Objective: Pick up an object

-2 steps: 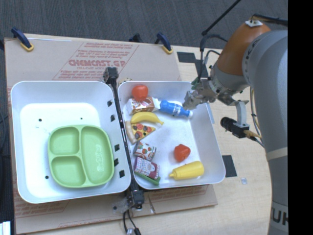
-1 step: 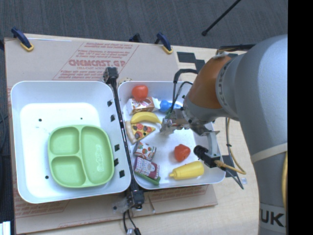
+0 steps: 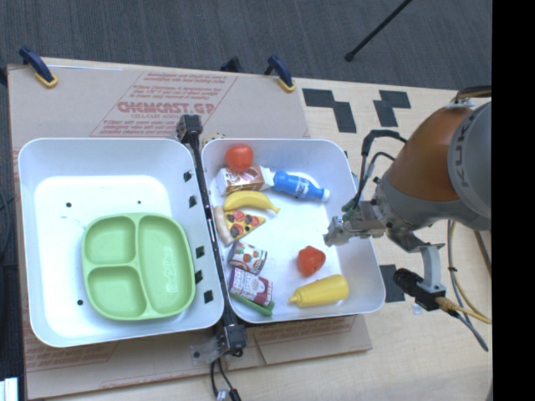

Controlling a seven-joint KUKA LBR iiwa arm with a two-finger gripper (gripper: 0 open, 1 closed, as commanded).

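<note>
Your pincer hangs over the right bin's right rim, middle right of the frame; you cannot tell how far it is open. The red tomato lies just lower left, apart from the mustard bottle. Centre over it and descend straight.

Robot lab or test bench, not a home: a grey arm with an orange band reaches in from 3 o'clock over two white bins clamped to a cardboard-covered board. Black-and-white marker squares are printed on the bench at 1 o'clock, loose cables run at 4 o'clock, grey carpet at 12.
</note>
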